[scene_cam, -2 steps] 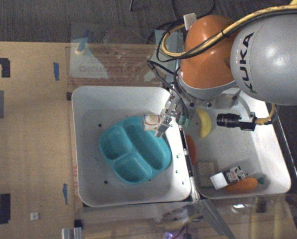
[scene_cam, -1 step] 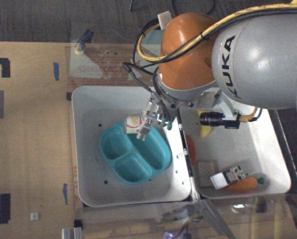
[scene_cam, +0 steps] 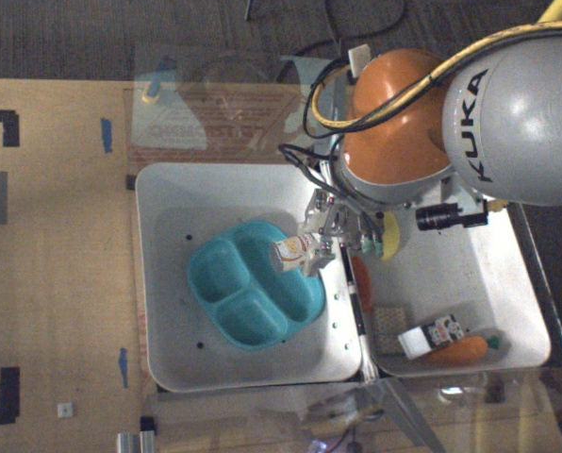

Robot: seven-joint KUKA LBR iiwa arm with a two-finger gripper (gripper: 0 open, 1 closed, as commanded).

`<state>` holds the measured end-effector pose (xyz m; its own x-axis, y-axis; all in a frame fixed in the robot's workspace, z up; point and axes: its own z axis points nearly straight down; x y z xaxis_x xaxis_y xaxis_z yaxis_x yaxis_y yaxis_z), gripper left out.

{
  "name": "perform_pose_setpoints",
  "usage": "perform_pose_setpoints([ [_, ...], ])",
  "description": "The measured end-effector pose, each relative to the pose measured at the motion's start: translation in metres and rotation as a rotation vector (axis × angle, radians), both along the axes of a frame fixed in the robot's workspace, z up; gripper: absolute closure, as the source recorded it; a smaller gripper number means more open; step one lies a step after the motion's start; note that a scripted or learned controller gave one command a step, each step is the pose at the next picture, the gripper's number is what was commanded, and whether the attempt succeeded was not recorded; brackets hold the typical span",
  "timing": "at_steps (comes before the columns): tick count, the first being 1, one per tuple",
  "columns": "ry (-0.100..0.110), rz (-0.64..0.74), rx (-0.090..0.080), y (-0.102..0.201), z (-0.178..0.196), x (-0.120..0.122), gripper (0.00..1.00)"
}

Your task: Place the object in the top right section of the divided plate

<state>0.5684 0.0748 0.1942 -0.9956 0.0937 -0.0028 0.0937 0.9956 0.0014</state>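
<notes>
1. Gripper (scene_cam: pixel 311 250): hangs over the right part of the plate, near the inner wall of the left bin. Jaws clenched on a small carton, which shows between the fingers.
2. Carton (scene_cam: pixel 291 250): small, white and tan with a printed face, tilted. Held above the plate's upper right section, at that section's right side. Whether it touches the plate surface cannot be told.
3. Plate (scene_cam: pixel 226 274): teal, divided into three sections, lying in the left bin, slightly right of centre and turned at a slant.
4. Left bin (scene_cam: pixel 163 215): shallow, white, holding the plate; bare floor around it on the left and bottom.
5. Arm (scene_cam: pixel 507 121): grey, "KUKA" lettering on the link, orange band (scene_cam: pixel 399 111) above the wrist, reaching in from the right. Yellow and black cables run over the band.
6. Right bin (scene_cam: pixel 526 328): white, just beside the left bin, partly covered by the arm.
7. Yellow thing (scene_cam: pixel 390 237): at the right bin's upper left, partly hidden by the wrist.
8. Red thing (scene_cam: pixel 360 282): elongated, against the right bin's left wall.
9. Box (scene_cam: pixel 430 335): small, white and dark, near the right bin's lower edge.
10. Carrot (scene_cam: pixel 460 350): orange, touching the box on its lower side.
11. Bench (scene_cam: pixel 55 253): tan board with black corner marks and blue tape strips.
</notes>
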Motion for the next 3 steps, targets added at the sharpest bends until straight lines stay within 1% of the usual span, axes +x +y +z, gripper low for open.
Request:
perform_pose_setpoints([
  [1,-0.001,0.203,0.0,0.009,0.021,-0.021,1.0],
  [2,-0.001,0.603,0.0,0.044,0.021,-0.044,1.0],
  [3,-0.006,0.529,-0.001,0.015,0.106,0.024,1.0],
])
